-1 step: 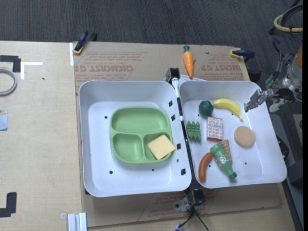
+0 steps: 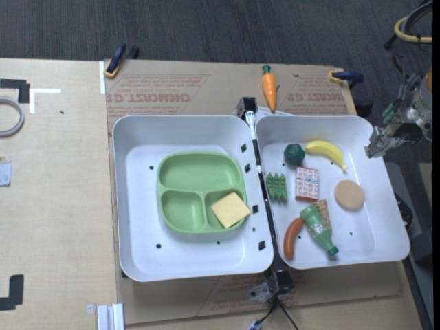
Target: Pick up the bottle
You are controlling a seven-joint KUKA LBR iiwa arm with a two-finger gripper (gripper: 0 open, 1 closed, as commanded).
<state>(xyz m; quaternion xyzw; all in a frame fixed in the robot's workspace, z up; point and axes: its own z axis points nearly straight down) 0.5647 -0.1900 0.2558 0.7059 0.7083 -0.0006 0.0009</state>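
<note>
Currently logged state: the green bottle (image 2: 320,229) lay on its side in the right bin (image 2: 385,249), toward the near edge, tilted so its cap pointed to the near-right corner. It touched or nearly touched the red sausage (image 2: 291,238) on its left and sat just below the printed snack packet (image 2: 306,183). Nothing gripped it.

The gripper (image 2: 380,143) hung at the right bin's far-right rim, beside the bin's edge, well apart from the bottle. Whether its fingers were spread or closed could not be told; they blurred into the dark floor. No object was seen between them.

Other right-bin contents: yellow banana (image 2: 326,152) near the far wall, dark green round item (image 2: 294,154) just left of it, tan round disc (image 2: 349,195) right of the packet, small green ridged piece (image 2: 276,186) by the left wall.

The left bin (image 2: 130,205) held a green divided tray (image 2: 189,174), with a yellow block (image 2: 230,210) in its near-right compartment.

A toy carrot (image 2: 268,88) lay on the cardboard sheet (image 2: 172,88) behind the bins, outside both.
</note>
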